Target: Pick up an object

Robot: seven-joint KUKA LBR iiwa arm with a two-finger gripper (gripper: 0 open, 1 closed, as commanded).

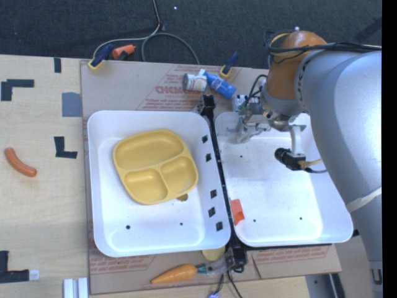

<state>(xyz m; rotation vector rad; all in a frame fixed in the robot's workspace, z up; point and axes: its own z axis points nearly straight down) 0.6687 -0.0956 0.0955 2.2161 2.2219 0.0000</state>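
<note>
Two white bins [102, 228] sat mid-frame on a cardboard sheet [155, 95] over the wooden bench [37, 216]; dark carpet [74, 11] ran along the top. The gripper [239, 129] hung at the right bin's upper left corner, its state unclear.

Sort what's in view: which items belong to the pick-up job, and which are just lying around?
Job:
gripper
yellow divided plate in left bin
right bin

Lying about:
carrot
sausage
bottle
clamps

A pale yellow divided plate [156, 165] sits in the white left bin [105, 228]. The right bin [279, 210] is white too. The arm [335, 104] is grey with an orange band [291, 58]. An orange carrot [175, 273] lies on brown cardboard [149, 89].
</note>
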